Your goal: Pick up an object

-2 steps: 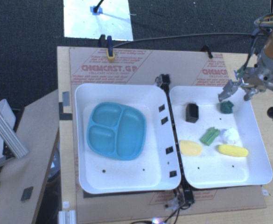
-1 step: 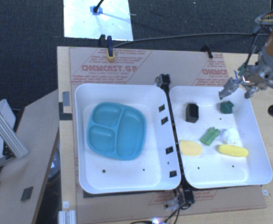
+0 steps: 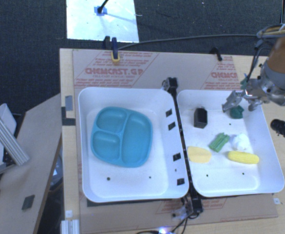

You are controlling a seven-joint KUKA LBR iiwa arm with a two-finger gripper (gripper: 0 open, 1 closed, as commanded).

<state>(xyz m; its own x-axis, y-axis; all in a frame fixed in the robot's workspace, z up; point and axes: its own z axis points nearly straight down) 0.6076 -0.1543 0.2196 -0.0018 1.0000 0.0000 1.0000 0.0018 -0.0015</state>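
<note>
My gripper (image 3: 241,103) hangs over the far right part of the right bin (image 3: 264,179), its two fingers spread apart and open. A small dark teal object (image 3: 237,112) lies on the bin floor just below and between the fingertips; I cannot tell whether they touch it. Further forward in the same bin lie a black block (image 3: 200,117), a green piece (image 3: 219,142), a small white lump (image 3: 240,141), a yellow banana-like piece (image 3: 243,157) and a pale yellow disc (image 3: 199,154).
The left bin (image 3: 98,179) holds a blue divided plate (image 3: 122,136). A raised seam with black clips (image 3: 177,140) separates the two bins. The arm's grey wrist with its orange band (image 3: 281,57) enters from the right, above the bin's far right corner.
</note>
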